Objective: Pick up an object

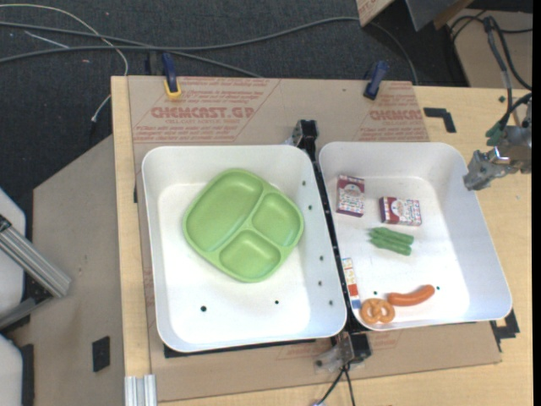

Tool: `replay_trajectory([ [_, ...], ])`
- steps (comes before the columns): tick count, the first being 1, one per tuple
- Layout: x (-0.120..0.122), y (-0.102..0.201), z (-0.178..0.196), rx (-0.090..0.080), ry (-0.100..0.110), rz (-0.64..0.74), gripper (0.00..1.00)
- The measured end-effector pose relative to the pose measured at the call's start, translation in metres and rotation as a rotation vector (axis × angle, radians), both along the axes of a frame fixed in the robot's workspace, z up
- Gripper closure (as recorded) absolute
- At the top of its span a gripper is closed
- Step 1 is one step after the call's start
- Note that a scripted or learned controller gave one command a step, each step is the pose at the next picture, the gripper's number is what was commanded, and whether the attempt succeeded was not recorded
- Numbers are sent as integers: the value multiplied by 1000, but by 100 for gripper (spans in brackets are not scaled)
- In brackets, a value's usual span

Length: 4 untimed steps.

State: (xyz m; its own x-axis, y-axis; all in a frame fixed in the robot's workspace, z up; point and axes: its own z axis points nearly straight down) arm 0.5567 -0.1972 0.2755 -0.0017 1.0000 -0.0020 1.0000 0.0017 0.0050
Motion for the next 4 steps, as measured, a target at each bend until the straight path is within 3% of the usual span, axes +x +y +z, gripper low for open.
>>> replay_trajectory([
  [1,1,0,14,1,1,0,100],
  [4,4,156,4,4,7,2,100],
])
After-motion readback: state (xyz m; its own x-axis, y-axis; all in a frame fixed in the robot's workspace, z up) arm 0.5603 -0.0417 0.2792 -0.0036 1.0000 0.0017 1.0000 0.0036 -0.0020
